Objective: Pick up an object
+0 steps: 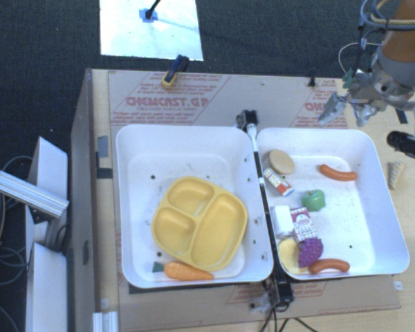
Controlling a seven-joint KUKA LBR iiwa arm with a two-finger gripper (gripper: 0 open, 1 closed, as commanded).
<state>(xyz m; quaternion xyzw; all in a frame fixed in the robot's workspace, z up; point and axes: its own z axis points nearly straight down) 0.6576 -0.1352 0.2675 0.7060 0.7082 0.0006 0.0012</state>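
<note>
My gripper hangs above the bench just beyond the far edge of the right bin. Its fingers are spread open and nothing sits between them. Inside that bin lie a tan round bun, an orange sausage, a small red-and-white can, a green pepper, a white block, a red-and-white box, purple grapes on a yellow disc, and a second sausage. All of them lie nearer the camera than the gripper.
The left bin holds a yellow divided plate, a carrot and a small green piece. A pale ridged piece lies on the bench right of the right bin. A yellow-and-black clamp sits at the bench's far edge.
</note>
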